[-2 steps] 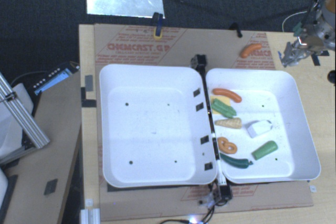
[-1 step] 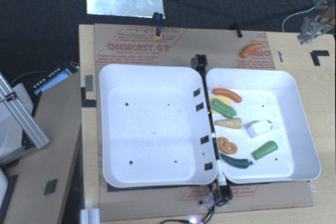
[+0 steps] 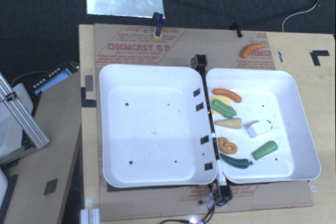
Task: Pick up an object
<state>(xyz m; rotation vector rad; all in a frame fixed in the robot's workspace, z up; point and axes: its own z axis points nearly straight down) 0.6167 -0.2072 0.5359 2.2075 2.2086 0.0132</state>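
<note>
Looking down from the camera view, you have two shallow white bins side by side on a brown board printed with red lettering. Both are smooth, glossy plastic with rounded corners. The left bin (image 3: 152, 123) shows a flat floor dotted with a few small dark marks. The right bin (image 3: 299, 113) holds all the toy food, gathered toward its left half.

Start at the top of that cluster: an orange sausage (image 3: 227, 94), smooth and rounded at both ends, lies with its long axis running left to right, dipping slightly toward the right. Just under it sits a yellow piece (image 3: 222, 100), partly covered. Below that, a green pod-shaped vegetable (image 3: 223, 108) slants down to the right. A pale tan cone (image 3: 229, 123) lies nearly level, its narrow tip pointing left. To its right is a small white blocky object (image 3: 258, 128). An orange pretzel (image 3: 227, 145) with looped openings rests near the bin's left wall. A dark green pepper (image 3: 235, 161), long and curved, points right along the bottom. A bright green cylinder (image 3: 264, 149) tilts up to the right.

Outside the bins, another orange sausage (image 3: 251, 50) lies on the board above the right bin.

You cannot tell the gripper's state here.
</note>
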